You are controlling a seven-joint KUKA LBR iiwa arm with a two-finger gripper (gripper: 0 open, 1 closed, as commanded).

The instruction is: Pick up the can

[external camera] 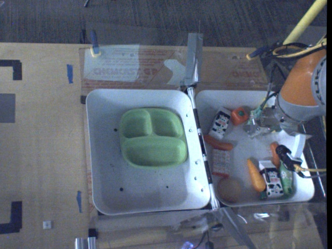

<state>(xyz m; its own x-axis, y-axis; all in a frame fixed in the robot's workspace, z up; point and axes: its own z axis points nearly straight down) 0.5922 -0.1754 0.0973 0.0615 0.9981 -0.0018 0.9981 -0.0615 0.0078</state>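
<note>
Reaching from right, arm (306,84) poises claw (261,122) over right bin (306,193); claw's grip state unclear.

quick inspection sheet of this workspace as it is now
surface: left shallow white bin and right shallow white bin on tan wooden bench
job's things: can not clearly identifiable; pale pink labelled item in right bin may be it
clutter: green divided plate in left bin; cow-print carton, orange carrot, red sausage in right bin
grippers: pincer over right bin
cables: yellow and blue cables beside arm
surroundings: dark carpet
</note>
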